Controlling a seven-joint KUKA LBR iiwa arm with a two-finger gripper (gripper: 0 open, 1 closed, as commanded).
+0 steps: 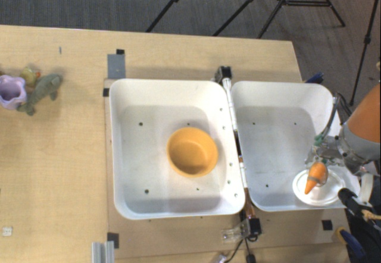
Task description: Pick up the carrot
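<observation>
Ok, carrot [315,177] sits on a small white plate [309,194] in the right bin [280,101], near-right corner, tip pointing down-left. Claw [326,155] is just above/beside its fat end, arm [364,125] coming in from the right; can't tell claw state from this angle, and can't say it holds anything. Carrot looks like a toy, prob light, rigid, smooth plastic, tapered so could squirt out; best grab across the thick top third, not the tip. Plate under it may slide or lift w/ it. Bin wall close on the right, tight approach. Left bin [128,137] has an orange bowl [191,150], well clear. Purple and green toys [27,89] far left on tabletop [59,196], no issue.
</observation>
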